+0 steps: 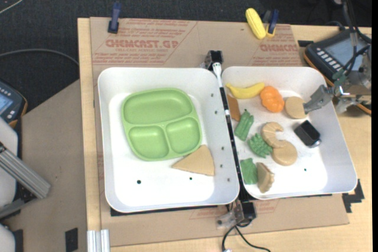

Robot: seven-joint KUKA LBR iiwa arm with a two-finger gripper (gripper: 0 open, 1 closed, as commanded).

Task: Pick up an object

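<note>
The right bin [331, 174] holds a yellow banana [245, 90], an orange fruit [272, 99], a round tan piece [294, 107], a black block [307, 133], a bitten tan ring [273, 134], a tan disc [284, 154] and several green pieces [258, 144]. My gripper [318, 98] reaches in over this bin's right rim as a grey tip, just right of the round tan piece. It is too small to read its state, and I see nothing held in it.
The left bin [112, 144] carries a green divided plate [159, 124] and a tan wedge [195, 162]. A yellow clamp [255, 23] and a blue clamp [113, 18] sit on the cardboard's far edge. A handheld device [331, 56] and cables lie at the right.
</note>
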